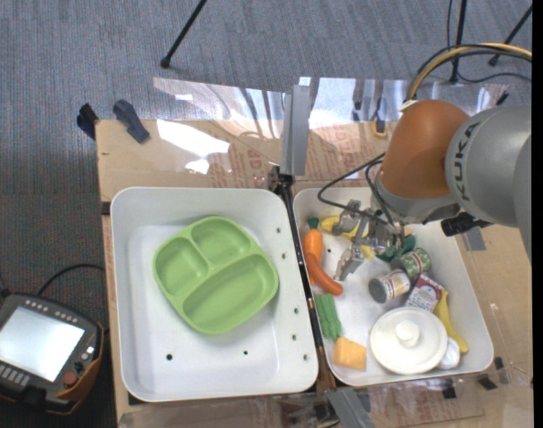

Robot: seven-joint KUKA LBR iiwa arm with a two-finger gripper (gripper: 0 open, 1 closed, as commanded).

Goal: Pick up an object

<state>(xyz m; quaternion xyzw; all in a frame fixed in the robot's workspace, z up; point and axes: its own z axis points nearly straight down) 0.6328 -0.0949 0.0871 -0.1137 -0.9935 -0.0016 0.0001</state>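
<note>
Where spread fingers [360, 239] hover in the right bin [479, 315]: 1 long orange carrot [317, 259], green-topped.

This is a robotics lab, not a kitchen. A grey industrial arm [485, 163] with an orange band reaches over a plywood bench [191, 150] that carries 2 shallow white bins [128, 239] side by side, a clear screen standing along the bench's far edge. On the grey carpet [75, 43] beyond the bench stand thin black tripod legs [189, 20], and by the bench's near left corner lies a teach pendant [39, 346] with a lit screen and its cable. The food in the right bin [476, 315] is plastic toy stuff, test props.
</note>
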